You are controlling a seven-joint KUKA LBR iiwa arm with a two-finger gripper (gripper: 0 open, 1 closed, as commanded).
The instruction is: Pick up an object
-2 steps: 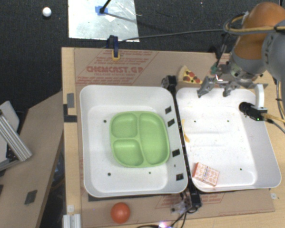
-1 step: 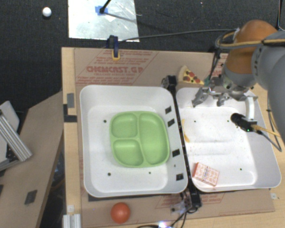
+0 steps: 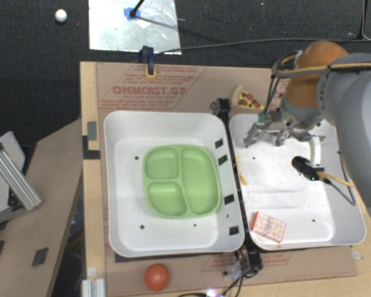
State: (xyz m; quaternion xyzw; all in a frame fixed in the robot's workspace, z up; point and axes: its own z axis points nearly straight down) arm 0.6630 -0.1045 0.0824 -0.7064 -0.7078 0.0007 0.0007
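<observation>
Right bin (image 3: pixel 334 228) floor mostly open, claw (image 3: pixel 267 135) — spread, holding nothing — near far rim, card (image 3: pixel 269 226) at near edge.

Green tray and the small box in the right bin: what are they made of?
Green tray: likely moulded plastic, matte, with uniform colour and rounded compartment walls. Small box: probably printed cardboard, with flat faces and a red pattern on white; too small to be sure.

bins (image 3: pixel 123 184): smooth white plastic, slightly glossy | divided tray (image 3: pixel 181 180): matt green plastic | surface (image 3: pixel 173 85): brown cardboard, printed | small box (image 3: pixel 269 226): printed paper | far sheet (image 3: pixel 133 17): shiny foil-like | gripper (image 3: pixel 267 133): bare metal
</observation>
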